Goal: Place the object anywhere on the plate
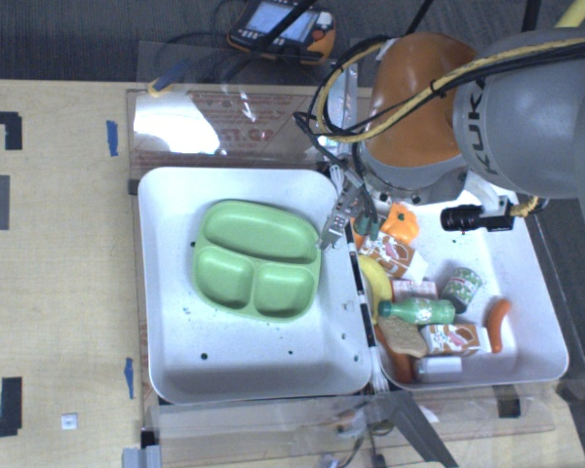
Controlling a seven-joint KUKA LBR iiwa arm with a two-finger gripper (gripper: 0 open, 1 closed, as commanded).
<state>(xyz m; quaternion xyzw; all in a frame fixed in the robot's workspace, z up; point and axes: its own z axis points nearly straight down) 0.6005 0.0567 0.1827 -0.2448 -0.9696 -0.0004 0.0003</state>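
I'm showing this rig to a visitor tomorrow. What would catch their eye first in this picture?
Probably the green plate with three compartments, alone in the left bin. Next, the big grey and orange arm reaching in from the upper right, its gripper low over the wall between the bins. Then the right bin, crowded with a banana, a green bottle and small packets.

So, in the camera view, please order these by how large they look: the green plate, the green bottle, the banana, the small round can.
1. green plate
2. and 3. green bottle and banana, too alike to rank
4. small round can
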